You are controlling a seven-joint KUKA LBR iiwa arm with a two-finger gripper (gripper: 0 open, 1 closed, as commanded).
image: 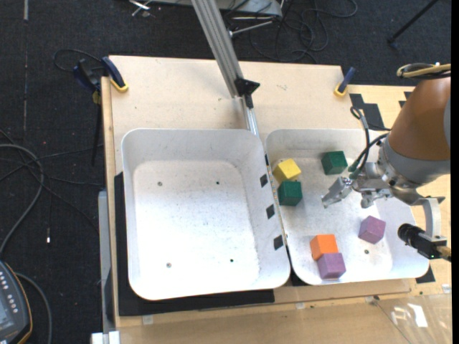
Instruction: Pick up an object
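1. Task not done, by my read: the pincer [349, 192] hangs over the middle of the right bin [401, 269] with nothing between its fingers, and every block looks to sit on the bin floor.
2. Pincer state: the fingers look spread apart, one prong angling toward the left bin [136, 149] and the other toward the arm. Low detail, but I see a gap between them and no block in it.
3. Candidates, relative to the pincer:
   - green block [333, 162] just beyond it, toward the far wall, near
   - second green block [290, 192] off to its left-bin side, with the yellow block [287, 168] touching or just behind that one
   - purple block [371, 229] just on the near side, under the wrist
   - orange block [323, 245] and second purple block [330, 264] further toward the near rim, touching each other
4. Left to do, as I judge it: choose a block, come down, close, lift.
5. Open room: the bare floor directly under the pincer is clear between the blocks, fine for a descent.
6. Edges: the yellow and second green blocks sit close to the wall shared by the two bins, tight for a finger. The orange and second purple pair crowd each other near the near rim. The first green and first purple blocks stand alone, easiest picks.
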